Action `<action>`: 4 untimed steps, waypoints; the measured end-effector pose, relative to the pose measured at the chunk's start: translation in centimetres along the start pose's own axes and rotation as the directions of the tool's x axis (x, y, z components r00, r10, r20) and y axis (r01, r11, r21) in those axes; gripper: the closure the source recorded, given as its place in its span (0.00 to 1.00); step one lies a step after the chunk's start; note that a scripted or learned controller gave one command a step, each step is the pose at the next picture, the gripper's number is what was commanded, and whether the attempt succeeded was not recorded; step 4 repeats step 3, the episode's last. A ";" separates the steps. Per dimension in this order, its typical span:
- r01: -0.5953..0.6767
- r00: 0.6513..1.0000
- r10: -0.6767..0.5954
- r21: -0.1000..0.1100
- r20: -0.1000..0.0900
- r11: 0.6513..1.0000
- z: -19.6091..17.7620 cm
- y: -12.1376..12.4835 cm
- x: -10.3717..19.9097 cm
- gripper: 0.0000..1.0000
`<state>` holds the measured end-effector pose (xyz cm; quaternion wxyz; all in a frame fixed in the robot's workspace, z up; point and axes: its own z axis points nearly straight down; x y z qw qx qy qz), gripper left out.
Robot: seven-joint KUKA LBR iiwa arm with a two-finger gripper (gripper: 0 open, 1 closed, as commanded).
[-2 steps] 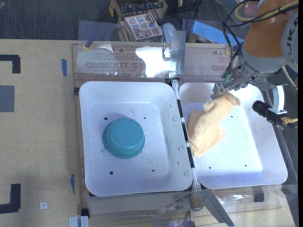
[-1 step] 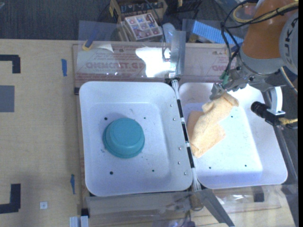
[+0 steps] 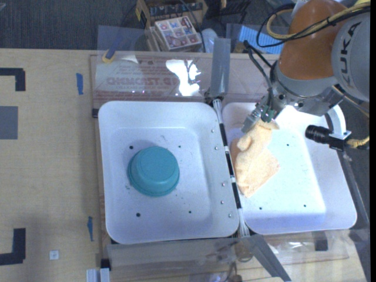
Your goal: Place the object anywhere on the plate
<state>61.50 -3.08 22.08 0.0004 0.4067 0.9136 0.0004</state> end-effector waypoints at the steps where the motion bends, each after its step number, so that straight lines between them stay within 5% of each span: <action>1: 0.389 0.921 -0.389 -0.001 0.001 0.921 0.7 2.1 4.8 1.00; 2: 0.715 0.699 -0.715 -0.001 0.001 0.699 0.0 3.7 9.5 1.00; 3: 0.715 0.699 -0.715 -0.002 0.002 0.699 -0.1 3.7 9.5 0.00; 4: 0.715 0.699 -0.715 -0.002 0.002 0.699 -0.1 3.7 9.5 0.00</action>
